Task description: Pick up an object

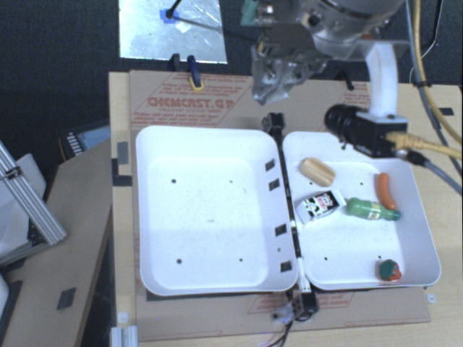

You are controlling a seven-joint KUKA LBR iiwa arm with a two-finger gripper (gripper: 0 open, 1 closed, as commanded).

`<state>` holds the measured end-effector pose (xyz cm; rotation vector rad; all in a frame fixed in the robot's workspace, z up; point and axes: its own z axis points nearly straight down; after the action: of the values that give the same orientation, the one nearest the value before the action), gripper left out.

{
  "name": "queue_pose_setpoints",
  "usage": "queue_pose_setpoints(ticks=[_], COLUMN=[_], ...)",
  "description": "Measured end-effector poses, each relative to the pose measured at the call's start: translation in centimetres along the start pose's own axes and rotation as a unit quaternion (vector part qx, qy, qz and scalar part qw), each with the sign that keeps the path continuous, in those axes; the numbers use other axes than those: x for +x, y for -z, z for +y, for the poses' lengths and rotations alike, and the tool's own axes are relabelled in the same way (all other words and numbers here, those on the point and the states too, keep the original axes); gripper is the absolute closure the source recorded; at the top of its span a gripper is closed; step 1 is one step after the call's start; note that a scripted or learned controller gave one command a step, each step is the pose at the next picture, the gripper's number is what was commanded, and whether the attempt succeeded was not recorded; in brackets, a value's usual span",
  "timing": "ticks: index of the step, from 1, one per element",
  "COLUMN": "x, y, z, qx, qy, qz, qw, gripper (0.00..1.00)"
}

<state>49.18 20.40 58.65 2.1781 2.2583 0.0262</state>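
Note:
My gripper [269, 85] hangs high above the back edge of the bench, over the seam between the two bins, with nothing visible between its fingers. In the right bin [419, 266] lie a tan bread roll [317, 170], a small black-and-white carton [318, 205], a green bottle [371, 210] on its side, an orange sausage [386, 191] and a small red-and-green fruit [389, 270]. All of these sit well below and in front of the gripper.
The left bin [159, 266] is beside the right one, joined by a black clip strip [286, 201]. A cardboard sheet [188, 101] lies under both bins. A shiny metal plate [172, 19] sits behind the bench at the back left.

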Motion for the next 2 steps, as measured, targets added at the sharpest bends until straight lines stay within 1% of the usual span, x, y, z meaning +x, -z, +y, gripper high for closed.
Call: queue_pose_setpoints(ticks=[2], x=[0.0], y=[2.3], z=[0.1], qx=[-0.002], qy=[0.003], qz=[0.001], qw=[1.0000], gripper=[1.00])
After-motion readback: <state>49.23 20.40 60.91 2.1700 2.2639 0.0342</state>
